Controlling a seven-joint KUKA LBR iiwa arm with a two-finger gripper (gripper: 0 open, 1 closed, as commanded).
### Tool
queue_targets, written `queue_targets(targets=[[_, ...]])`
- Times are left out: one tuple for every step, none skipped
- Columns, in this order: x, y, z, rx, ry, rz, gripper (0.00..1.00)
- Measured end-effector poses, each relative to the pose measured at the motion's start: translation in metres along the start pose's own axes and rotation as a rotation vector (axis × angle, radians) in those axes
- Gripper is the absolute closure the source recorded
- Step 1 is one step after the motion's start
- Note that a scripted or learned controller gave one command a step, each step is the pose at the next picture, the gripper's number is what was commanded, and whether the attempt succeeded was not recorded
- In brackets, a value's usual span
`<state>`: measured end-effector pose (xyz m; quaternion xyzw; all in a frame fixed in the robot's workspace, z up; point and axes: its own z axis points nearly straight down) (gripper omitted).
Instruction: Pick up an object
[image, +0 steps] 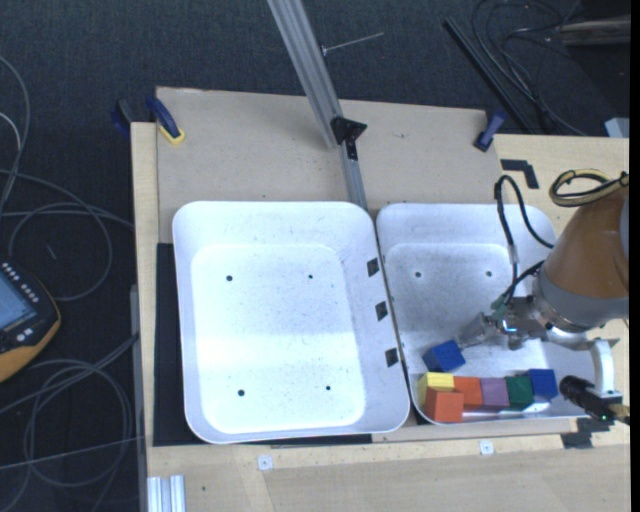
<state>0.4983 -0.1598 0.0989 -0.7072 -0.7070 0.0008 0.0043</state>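
I see the blue block (444, 356) lying on the floor of the right bin (440, 262), toward its near end and apart from the rest. It is a small, matte, squarish block with sharp edges, turned at a slant to the bin walls; it is too close to square for me to read a long axis.

Just nearer the front wall sits a tight row of similar blocks: a yellow block (436, 381) at the left, an orange block (448, 403) touching it, a red block (468, 389), a purple block (495, 391), a green block (519, 388) and a second blue block (542, 381) at the right end. The row runs along the front wall, left to right.

The gripper (488, 326) hangs low over the bin floor, just right of the lone blue block and pointing leftward toward it. I see nothing between its fingers, but I cannot tell how wide they stand. Behind it the arm (590, 270) shows its orange band and grey wrist.

The right bin is glossy white plastic, speckled, with rounded corners. The left bin (200, 300) beside it is the same. Both rest on a pale wooden bench (250, 140).
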Motion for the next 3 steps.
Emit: queue_targets(targets=[[0.078,0.035,0.0,-0.009,-0.001,-0.009,0.0],[0.16,0.082,-0.106,-0.018,-0.002,-0.01,0.0],[0.065,0.044,-0.129,-0.007,-0.007,0.008,0.0]])
